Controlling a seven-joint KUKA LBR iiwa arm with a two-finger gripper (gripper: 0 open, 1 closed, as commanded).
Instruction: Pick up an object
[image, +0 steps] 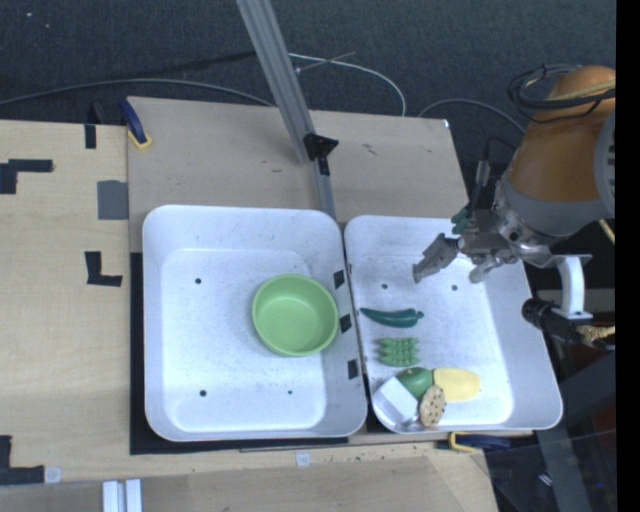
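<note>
- The claw (455, 268) hangs above the upper part of the right bin (520, 380), its two fingers spread apart with nothing between them.
- Below it in that bin lie a dark green pepper (392, 317) and, just beneath, a green pea pod (397, 350).
- In the bin's lower corner a green round piece (414, 381), a yellow piece (456, 384), a speckled cookie (432, 405) and a white block (396, 401) crowd together, touching.
- The left bin (180, 330) holds a green bowl (294, 315), upright, near its right wall.
- Both bins rest on the pale surface (60, 300).
</note>
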